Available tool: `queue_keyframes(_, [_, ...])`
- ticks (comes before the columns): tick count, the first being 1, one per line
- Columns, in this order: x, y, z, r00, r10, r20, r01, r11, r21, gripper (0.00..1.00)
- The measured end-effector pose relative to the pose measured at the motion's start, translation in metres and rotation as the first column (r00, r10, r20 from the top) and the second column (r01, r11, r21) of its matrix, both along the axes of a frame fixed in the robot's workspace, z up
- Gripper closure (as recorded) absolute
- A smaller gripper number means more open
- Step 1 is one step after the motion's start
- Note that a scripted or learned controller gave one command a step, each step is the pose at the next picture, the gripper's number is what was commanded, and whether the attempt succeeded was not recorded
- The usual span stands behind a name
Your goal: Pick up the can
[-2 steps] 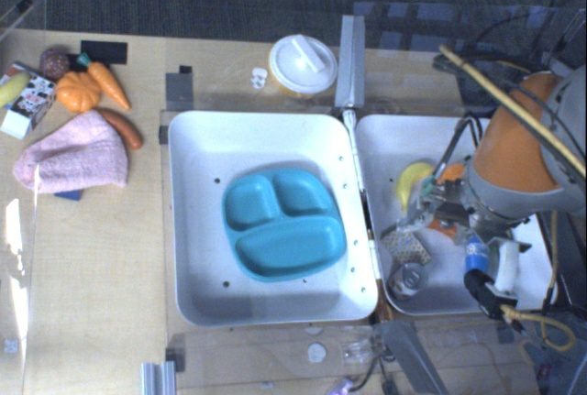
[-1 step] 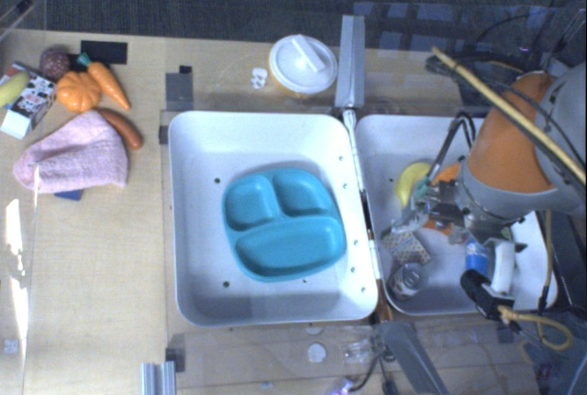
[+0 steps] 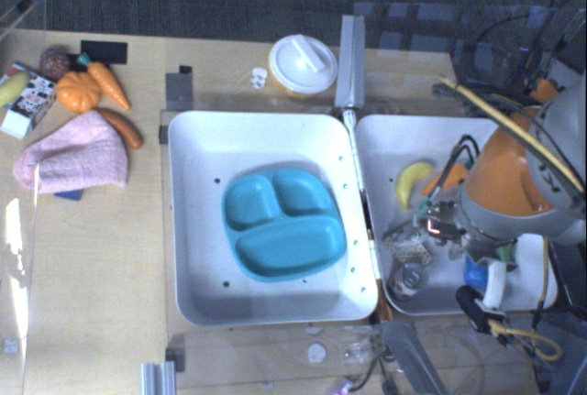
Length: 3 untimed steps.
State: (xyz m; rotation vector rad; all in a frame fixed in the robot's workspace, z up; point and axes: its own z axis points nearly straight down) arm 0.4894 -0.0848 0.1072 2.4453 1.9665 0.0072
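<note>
The arm bends low over the right bin (image 3: 376,146), its tool (image 3: 413,242) just above the can (image 3: 408,278) near the bin's front left corner; tool state cannot be told. The wooden tabletop (image 3: 92,274) carries both bins.

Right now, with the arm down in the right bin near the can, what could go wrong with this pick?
1. The can stands in the right bin's near corner, close to both walls; the fingers may strike a wall.
2. The gripper sits just above the can, off toward the bin's middle, so a close could miss or tip it.
3. A banana and a blue item lie nearby and could get bumped.
</note>
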Motion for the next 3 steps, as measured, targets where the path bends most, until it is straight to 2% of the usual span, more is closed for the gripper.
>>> queue_keyframes(1, [0.002, 0.002, 0.011, 1.000, 0.004, 0.004, -0.004, 1.000, 0.002, 1.00])
queue_keyframes(2, [0.002, 0.002, 0.011, 1.000, 0.003, 0.004, -0.003, 1.000, 0.002, 0.00])
queue_keyframes(3, [0.001, -0.003, -0.017, 0.965, 0.263, 0.006, -0.263, 0.965, -0.002, 0.00])
